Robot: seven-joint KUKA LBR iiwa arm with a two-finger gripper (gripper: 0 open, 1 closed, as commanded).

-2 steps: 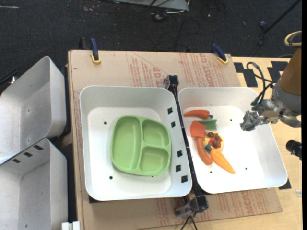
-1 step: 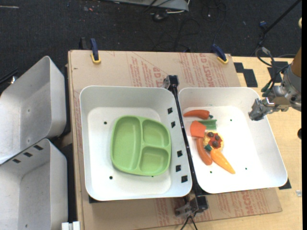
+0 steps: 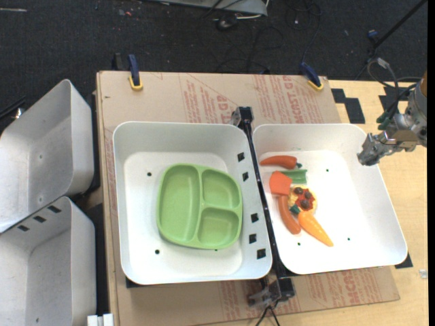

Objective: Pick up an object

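Several toy foods lie clustered near the left wall of the right bin [image 3: 380, 202], none of them touched by the arm. Nearest the far edge is a red-orange chili [image 3: 279, 160], with an orange wedge [image 3: 279, 183] and a green piece [image 3: 297, 175] just below it. A small pizza slice [image 3: 303, 198] dotted with dark toppings sits in the middle of the cluster, flanked by a reddish sausage [image 3: 289, 219] and an orange carrot [image 3: 315, 227] pointing toward the bin's near right corner.

At the bin's far right corner, the gripper [image 3: 372, 151] hangs over the rim, well apart from the pile; whether its fingers are open or closed cannot be told from this angle, and nothing is seen between them.

Across the divider, the left bin [image 3: 136, 148] holds a green compartment tray [image 3: 200, 206], lying flat near its centre. Both bins rest on a cardboard sheet [image 3: 204, 97] clamped along its far edge by two yellow clamps [image 3: 135, 80].
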